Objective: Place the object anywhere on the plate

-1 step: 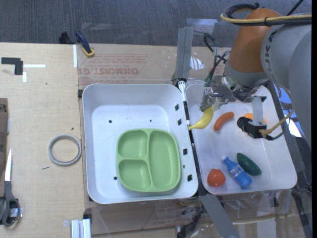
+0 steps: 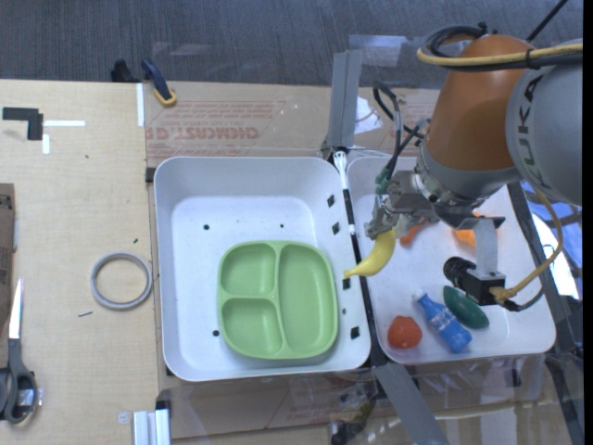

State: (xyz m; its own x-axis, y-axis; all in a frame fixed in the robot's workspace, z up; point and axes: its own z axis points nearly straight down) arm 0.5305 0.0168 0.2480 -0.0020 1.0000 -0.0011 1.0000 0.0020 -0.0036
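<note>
A green three-compartment plate (image 2: pixel 278 299) lies in the left white bin (image 2: pixel 185 248). A yellow banana (image 2: pixel 373 256) hangs tilted over the divide between the two bins, just right of the plate. Its upper end sits between the fingers of my gripper (image 2: pixel 383 228), which is shut on it. The arm's orange band and grey wrist rise above the right bin and hide its back part.
The right bin (image 2: pixel 519 336) holds a red tomato-like object (image 2: pixel 404 332), a blue bottle (image 2: pixel 443 321), a dark green item (image 2: pixel 466 306) and orange pieces (image 2: pixel 464 236). On the bench to the left lie a tape ring (image 2: pixel 121 279) and scissors (image 2: pixel 17 378).
</note>
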